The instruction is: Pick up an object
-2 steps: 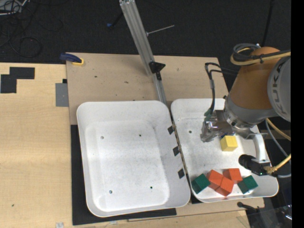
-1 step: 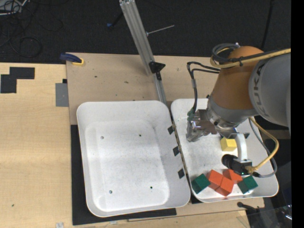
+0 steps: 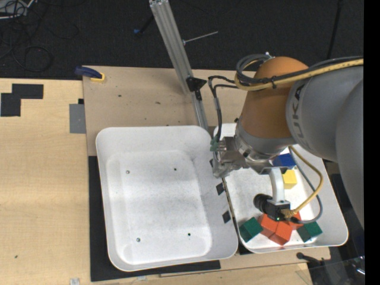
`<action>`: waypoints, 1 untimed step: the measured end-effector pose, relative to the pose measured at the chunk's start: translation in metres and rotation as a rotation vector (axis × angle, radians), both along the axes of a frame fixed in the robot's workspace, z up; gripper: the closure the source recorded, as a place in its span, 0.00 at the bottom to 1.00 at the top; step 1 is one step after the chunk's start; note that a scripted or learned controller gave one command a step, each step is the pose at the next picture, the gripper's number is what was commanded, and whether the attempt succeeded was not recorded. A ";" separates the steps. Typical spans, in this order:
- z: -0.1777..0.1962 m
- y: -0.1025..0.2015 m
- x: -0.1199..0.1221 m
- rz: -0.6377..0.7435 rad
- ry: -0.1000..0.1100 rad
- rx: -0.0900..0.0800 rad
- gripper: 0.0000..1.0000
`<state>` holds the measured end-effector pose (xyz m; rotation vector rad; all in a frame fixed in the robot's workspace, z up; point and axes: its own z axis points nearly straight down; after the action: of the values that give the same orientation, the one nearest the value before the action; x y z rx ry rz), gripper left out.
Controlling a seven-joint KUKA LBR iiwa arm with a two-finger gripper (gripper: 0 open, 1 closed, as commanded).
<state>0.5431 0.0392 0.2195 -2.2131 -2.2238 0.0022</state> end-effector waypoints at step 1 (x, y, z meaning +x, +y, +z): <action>-0.006 0.053 0.012 0.000 0.000 0.000 1.00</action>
<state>0.5549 0.0922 0.2135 -2.2137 -2.2240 0.0022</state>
